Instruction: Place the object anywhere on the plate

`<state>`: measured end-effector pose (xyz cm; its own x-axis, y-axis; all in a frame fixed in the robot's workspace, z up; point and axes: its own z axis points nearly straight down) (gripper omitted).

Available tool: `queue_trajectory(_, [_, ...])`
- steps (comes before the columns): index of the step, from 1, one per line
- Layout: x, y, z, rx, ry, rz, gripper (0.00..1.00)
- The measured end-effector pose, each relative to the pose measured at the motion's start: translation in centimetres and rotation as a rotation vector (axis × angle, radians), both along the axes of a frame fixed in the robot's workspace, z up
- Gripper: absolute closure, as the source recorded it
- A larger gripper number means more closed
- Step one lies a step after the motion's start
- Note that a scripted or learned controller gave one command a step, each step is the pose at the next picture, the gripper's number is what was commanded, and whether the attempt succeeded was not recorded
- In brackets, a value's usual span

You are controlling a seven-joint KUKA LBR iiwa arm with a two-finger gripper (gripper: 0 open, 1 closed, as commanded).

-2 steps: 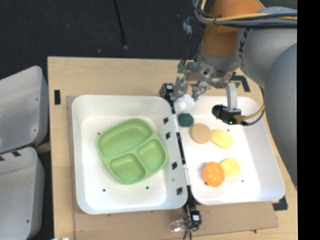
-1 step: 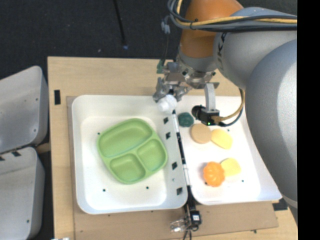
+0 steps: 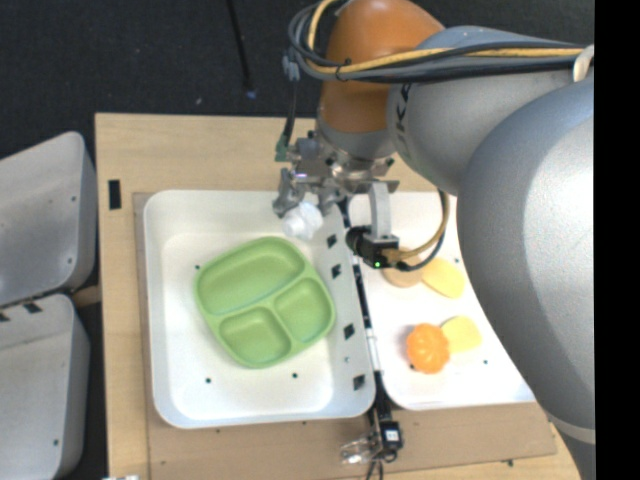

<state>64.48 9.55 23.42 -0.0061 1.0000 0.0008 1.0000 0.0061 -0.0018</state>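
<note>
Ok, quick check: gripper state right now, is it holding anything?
Gripper: closed on a small white object, held above the left bin's back edge, just beyond the green plate.

no readable text, labels or numbers anywhere

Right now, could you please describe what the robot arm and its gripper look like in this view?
The arm is bulky, smooth grey, with a rounded orange band above the wrist. Black and yellow cables loop around that band. The gripper is a small grey metal assembly; a black module with a green light sits beside it.
</note>
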Motion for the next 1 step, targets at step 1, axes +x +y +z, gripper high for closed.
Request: queue_trajectory(1, [0.06,-0.26,0.03,-0.001,-0.001,-0.004,0.00])
